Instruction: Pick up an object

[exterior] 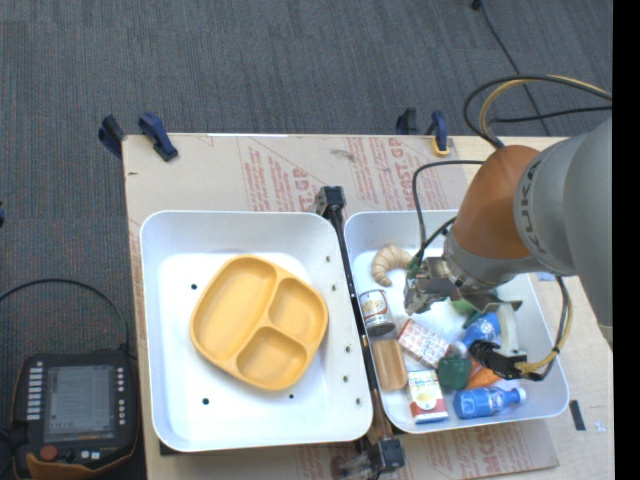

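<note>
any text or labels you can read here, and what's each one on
"KUKA", running vertically, on the arm.
Red print on the cardboard under the bins: upside down, too blurred to read.
Labels on the can, carton, red box and blue bottle: too small to read.

- Pretty clearly a robotics lab I'm driving here, not anyone's kitchen
- Plywood bench (250,173) held by blue clamps (157,134)
- Grey office carpet (250,58) underneath, cables (520,93) trailing around
- Teach pendant (72,408) sits on the floor by the bench
</note>
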`<state>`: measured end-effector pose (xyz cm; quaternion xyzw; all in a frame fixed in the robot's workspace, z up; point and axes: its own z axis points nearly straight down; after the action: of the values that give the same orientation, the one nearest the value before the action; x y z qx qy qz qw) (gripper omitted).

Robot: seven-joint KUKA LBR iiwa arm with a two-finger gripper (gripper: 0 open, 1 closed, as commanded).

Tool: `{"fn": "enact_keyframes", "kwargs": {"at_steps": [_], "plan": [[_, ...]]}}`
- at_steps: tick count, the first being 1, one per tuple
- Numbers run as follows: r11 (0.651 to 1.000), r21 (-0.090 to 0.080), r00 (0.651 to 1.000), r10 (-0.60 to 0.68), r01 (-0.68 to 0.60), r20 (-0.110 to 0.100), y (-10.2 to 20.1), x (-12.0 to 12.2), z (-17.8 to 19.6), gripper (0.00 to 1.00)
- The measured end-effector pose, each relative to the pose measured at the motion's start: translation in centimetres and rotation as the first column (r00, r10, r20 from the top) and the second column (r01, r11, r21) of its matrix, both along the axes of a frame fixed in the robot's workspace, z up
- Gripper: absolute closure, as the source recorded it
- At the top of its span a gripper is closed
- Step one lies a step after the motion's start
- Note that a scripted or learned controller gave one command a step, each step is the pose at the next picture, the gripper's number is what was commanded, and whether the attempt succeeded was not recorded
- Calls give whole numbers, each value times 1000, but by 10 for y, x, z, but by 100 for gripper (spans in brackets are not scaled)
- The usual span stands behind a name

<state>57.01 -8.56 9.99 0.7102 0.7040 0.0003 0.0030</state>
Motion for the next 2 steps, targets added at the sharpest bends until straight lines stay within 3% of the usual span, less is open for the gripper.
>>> {"fn": "enact_keyframes", "kwargs": {"at_steps": [1,2], "plan": [[1000,-8,1000,-3,3,2,-4,0,1,0],[1000,4,1000,7,-7,-6,-68,-34,-12,0]]}}
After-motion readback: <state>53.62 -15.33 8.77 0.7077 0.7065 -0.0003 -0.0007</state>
